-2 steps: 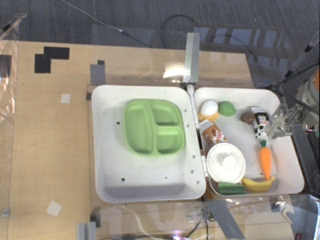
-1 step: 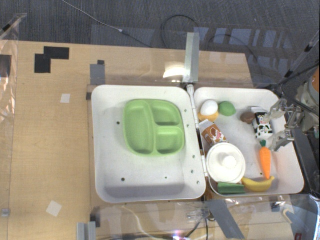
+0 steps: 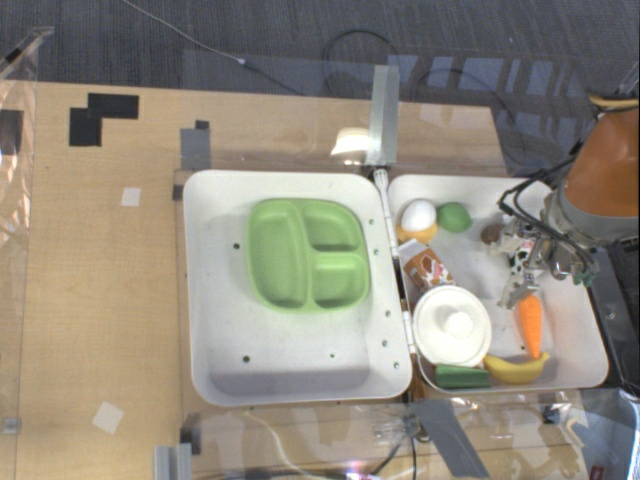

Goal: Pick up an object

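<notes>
A: What is lying in the left shallow white bin (image 3: 215, 348)?

B: A light green plastic divided plate (image 3: 306, 254) is sitting flat near its middle, with three compartments facing up.

A: And the right shallow white bin (image 3: 580, 313)?

B: It is holding most of the things. A white egg-shaped object on a yellow base (image 3: 417, 218) is resting near the far left corner, and a small green rounded object (image 3: 454, 217) is lying just beside it. Below them a small brown and white packet (image 3: 424, 266) is lying tilted, near a round white lidded cup (image 3: 453, 324). Along the near wall a dark green flat piece (image 3: 462, 375) and a yellow toy banana (image 3: 516, 367) are lying end to end. An orange toy carrot (image 3: 530, 324) is lying just above the banana, pointing toward it.

A: Where is the arm?

B: The grey arm with its orange band (image 3: 603, 173) is reaching in over the right bin's far right part. The gripper (image 3: 523, 268) is hanging low over the bin floor, just above the carrot's upper end, with a small black and white patterned object (image 3: 519, 258) showing right by it.

A: Is the gripper pinching anything?

B: I cannot tell; its tips are too cluttered to read.

A: And the worktop (image 3: 100, 268)?

B: The pale wooden worktop is bearing both bins side by side.
</notes>
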Controlling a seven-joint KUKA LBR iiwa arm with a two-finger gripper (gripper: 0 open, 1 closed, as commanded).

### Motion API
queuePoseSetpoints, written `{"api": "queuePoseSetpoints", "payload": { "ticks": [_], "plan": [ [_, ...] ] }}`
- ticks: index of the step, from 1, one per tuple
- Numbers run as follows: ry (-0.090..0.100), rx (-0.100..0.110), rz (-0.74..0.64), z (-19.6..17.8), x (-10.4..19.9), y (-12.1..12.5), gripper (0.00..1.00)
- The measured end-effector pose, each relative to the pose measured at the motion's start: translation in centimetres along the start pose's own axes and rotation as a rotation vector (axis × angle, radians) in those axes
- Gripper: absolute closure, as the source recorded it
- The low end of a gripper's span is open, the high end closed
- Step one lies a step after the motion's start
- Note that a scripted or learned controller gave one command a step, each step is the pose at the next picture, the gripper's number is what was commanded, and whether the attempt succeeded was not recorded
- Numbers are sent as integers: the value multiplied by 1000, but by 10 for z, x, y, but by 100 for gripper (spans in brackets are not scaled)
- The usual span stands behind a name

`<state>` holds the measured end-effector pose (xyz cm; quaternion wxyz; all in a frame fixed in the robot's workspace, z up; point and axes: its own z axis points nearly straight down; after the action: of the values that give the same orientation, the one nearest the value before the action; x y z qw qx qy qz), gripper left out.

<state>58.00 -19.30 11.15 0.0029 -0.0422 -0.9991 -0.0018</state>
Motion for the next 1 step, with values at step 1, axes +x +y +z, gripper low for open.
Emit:
{"api": "queuePoseSetpoints", "payload": {
  "ticks": [1],
  "plan": [
    [-21, 3, 156, 22, 42, -16, 0]
  ]
}}
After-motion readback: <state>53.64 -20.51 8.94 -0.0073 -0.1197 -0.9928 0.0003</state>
